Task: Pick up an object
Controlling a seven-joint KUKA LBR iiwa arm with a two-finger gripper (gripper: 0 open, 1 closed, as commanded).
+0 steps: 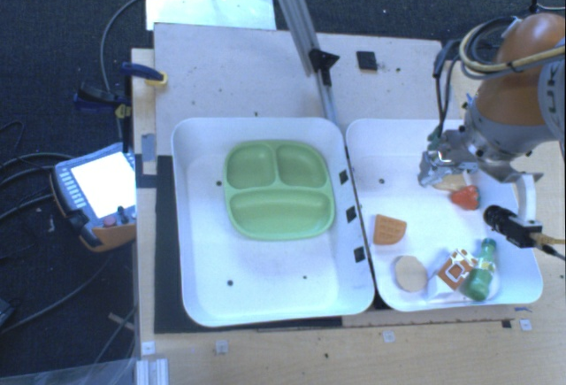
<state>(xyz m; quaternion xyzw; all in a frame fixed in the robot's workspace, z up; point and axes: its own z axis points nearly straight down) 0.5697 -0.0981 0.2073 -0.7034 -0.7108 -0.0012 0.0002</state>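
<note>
The surface (230, 73) carries two white bins. The left bin (203, 277) holds one green divided plate (279, 190). In the right bin (389, 162), the end effector (439, 167) hangs beside one red piece (466, 196); whether it grips cannot be told. One green bottle (480, 273) lies near-upright in view, cap away from the front rim.

The pale bench (248, 73) carries two shallow white bins side by side, the left bin (203, 268) and the right bin (389, 153) touching along their inner edges, with a small black square (367, 61) lying on the bare board behind them.
</note>
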